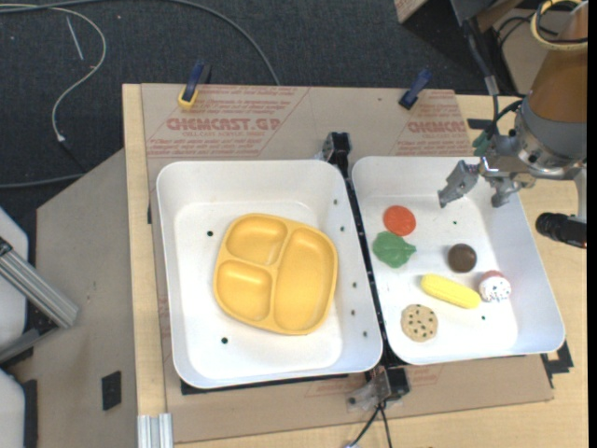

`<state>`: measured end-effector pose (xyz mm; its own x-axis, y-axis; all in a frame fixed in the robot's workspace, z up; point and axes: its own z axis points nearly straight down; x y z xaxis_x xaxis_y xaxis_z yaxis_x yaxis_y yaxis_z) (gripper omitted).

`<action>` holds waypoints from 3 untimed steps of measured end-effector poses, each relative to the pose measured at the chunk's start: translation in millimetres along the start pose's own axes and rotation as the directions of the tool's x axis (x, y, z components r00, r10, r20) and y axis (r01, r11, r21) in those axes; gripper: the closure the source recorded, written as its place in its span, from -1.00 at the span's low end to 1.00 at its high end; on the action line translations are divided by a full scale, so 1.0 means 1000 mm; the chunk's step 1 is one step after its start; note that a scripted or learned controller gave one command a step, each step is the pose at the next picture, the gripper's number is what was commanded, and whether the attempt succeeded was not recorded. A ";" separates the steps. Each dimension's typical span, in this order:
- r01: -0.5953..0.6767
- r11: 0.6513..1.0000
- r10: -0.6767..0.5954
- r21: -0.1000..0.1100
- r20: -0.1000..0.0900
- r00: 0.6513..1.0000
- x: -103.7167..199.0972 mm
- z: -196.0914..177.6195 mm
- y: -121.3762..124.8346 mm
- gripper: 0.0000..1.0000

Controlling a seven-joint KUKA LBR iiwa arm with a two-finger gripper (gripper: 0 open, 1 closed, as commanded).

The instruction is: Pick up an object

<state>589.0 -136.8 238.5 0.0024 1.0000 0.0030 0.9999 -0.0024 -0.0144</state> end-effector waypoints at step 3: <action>0.003 1.000 -0.003 -0.006 0.000 1.000 0.004 0.098 0.005 -1.00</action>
<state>592.9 -132.5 140.3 -0.0001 1.0000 0.0028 1.0000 0.0002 -0.0087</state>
